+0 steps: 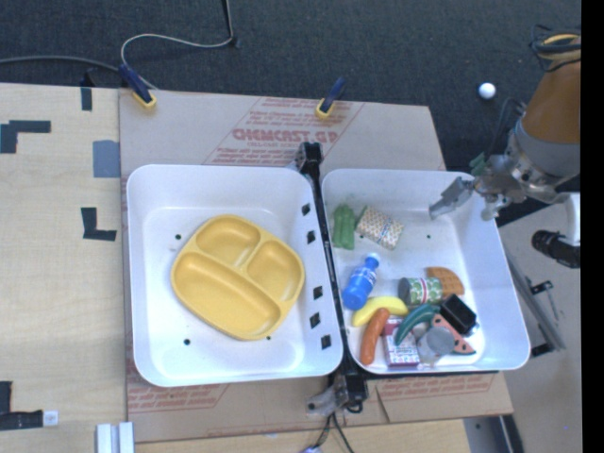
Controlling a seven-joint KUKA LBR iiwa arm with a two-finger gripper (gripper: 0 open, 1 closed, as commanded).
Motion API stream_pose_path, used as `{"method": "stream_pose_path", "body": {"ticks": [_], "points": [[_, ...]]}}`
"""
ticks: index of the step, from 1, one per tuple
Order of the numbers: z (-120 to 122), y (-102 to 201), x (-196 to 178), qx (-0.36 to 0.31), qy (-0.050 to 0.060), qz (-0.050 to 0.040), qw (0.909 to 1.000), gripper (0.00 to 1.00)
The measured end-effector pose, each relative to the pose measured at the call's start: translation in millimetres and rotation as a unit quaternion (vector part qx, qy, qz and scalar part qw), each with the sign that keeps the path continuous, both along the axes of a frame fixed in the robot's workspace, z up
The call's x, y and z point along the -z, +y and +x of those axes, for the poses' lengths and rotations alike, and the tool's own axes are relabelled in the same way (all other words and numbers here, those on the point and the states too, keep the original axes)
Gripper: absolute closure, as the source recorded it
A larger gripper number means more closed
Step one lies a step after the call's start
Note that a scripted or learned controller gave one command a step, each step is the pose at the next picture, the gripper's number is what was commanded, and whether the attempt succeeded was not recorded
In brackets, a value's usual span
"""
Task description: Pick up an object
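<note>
- Cardboard [274,135] covered the surface [47,253] under two white bins, with dark carpet [377,26] beyond.
- At the right bin's [500,281] near end lay a heap hard to make out: a black block [459,314], a green piece [415,323], something grey [434,344] and a printed card [401,355], overlapping.
- Clearer things in that bin: a blue bottle [360,282] with a white cap pointing up-right, its long axis on a slant; a banana [378,310] lying crosswise; a red sausage [371,336] nearly upright; a green object [343,226]; a patterned packet [378,226].
- The left bin [151,206] held a yellow divided plate [238,276].
- The claw [451,199] hung over the right bin's far right corner, clasping nothing; I cannot tell how its fingers stood.
</note>
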State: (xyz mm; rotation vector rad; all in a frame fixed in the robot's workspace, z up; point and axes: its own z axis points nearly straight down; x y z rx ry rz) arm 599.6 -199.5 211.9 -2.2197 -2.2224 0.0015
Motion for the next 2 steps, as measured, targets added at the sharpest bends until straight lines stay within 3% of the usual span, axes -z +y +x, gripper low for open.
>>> {"method": "stream_pose_path", "body": {"ticks": [1,2], "points": [[27.4,-4.3,121.7,-0.001,-0.006,-0.0018,1.0000,0.00],[-8.6,34.8,122.3,0.001,-0.005,-0.0016,1.0000,0.00]]}}
